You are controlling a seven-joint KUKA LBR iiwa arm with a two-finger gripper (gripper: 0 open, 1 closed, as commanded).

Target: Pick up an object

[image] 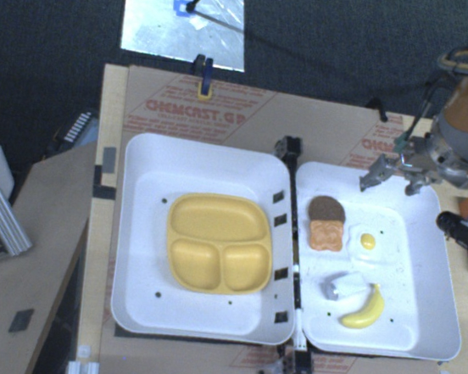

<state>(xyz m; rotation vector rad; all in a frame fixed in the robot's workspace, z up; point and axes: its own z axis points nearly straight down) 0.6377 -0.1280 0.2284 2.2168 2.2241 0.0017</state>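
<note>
We find the claw (399,180) poised over the far rim of the right-hand shallow white bin (436,277), its two fingers spread wide apart and nothing between them. The candidate objects lie in that bin: a brown round toy patty (327,208) touching an orange textured toy slab (326,235) just below it, a white toy fried egg with yellow yolk (368,242) just beside them, a small white-grey block (345,285), and a yellow plastic toy banana (365,309) nearest the camera. The left-hand white bin (139,229) holds a yellow three-compartment plastic plate (214,243).

In our judgement all are light, rigid play-food pieces. The egg sits flat and would offer little to grip. The banana looks smooth and curved, so liable to slip; we would close across its thick middle. The patty and slab stand nearest the claw, well apart from it.
</note>
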